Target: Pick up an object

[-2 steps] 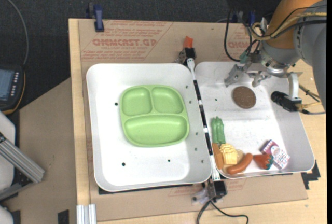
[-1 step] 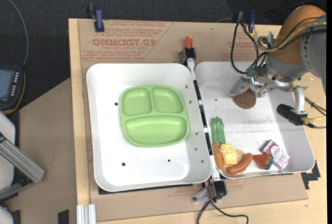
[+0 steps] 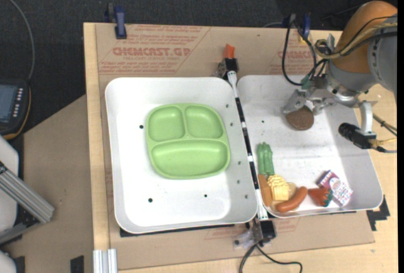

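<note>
Sausage (image 3: 291, 202) lies nearest. Jaws (image 3: 303, 110) sit over brown patty (image 3: 300, 119), closure indiscernible; centre on patty, then close before lifting.

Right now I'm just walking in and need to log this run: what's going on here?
The arm's gripper is down in the right bin, right over a brown patty; whether it has a grip on it can't be told. Toy food lies at that bin's near edge: a green pod, corn, a sausage and a small packet. The left bin holds a green divided tray.
</note>
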`<state>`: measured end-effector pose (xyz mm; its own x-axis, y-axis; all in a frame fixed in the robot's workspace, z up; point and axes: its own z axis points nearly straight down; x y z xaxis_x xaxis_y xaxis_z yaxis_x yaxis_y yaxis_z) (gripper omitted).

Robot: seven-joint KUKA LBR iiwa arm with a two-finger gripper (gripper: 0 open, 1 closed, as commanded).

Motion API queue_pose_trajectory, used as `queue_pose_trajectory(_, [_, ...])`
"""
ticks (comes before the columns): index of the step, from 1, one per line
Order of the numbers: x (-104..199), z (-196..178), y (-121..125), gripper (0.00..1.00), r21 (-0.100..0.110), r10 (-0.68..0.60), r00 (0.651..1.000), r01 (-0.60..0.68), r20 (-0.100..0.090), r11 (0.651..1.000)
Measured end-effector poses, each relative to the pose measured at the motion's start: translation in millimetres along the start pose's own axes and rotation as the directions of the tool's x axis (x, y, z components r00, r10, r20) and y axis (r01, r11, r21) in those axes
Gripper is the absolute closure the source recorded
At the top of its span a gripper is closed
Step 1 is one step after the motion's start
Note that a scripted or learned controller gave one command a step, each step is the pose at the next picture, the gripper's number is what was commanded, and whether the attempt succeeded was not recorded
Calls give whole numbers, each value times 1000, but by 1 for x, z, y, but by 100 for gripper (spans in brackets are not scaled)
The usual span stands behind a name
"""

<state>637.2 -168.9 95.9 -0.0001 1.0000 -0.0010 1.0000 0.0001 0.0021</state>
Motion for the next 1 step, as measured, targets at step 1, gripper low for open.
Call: queue_pose_trajectory(1, [72,-68,12,100,-7,-7,1000,7,-1,1000])
